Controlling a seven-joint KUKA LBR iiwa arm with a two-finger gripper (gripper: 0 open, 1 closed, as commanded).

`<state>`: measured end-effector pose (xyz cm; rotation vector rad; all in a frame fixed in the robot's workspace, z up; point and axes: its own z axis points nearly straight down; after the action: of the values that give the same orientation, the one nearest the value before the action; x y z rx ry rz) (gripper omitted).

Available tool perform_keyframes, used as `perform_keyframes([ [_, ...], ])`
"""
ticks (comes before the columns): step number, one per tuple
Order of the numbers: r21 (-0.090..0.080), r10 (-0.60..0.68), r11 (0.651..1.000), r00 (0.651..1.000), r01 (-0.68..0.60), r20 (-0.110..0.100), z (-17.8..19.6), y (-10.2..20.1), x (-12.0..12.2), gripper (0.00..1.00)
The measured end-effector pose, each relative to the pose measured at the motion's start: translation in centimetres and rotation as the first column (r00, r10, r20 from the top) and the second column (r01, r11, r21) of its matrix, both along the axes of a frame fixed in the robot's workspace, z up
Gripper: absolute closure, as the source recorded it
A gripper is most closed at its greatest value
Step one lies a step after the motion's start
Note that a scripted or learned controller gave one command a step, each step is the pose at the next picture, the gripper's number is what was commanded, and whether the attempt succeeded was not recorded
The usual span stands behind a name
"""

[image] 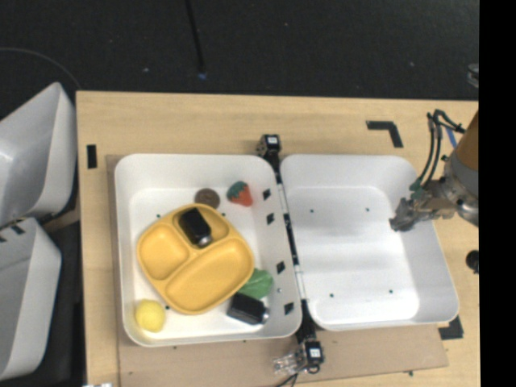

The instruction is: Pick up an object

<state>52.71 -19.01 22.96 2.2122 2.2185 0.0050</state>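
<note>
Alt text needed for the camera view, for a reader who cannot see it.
The gripper hangs over the right bin's right edge. The left bin holds a yellow divided plate with a black object in one compartment, plus small items around it.

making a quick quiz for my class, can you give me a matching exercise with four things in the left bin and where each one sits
Things:
1. black block
2. yellow ball
3. strawberry
4. brown disc

Places:
A. bin's near-left corner
B. just left of the red-and-green item
C. in a compartment of the yellow plate
D. by the bin's far edge, near the divider

Pairs: 1-C, 2-A, 3-D, 4-B
</note>
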Motion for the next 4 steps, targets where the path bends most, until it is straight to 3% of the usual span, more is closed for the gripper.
perform_keyframes([
  [1,0.002,0.000,1.000,1.000,0.000,-0.004,2.4,-0.1,0.1,1.00],
  [4,0.004,0.004,1.000,1.000,-0.004,-0.006,4.0,15.4,5.3,1.00],
])
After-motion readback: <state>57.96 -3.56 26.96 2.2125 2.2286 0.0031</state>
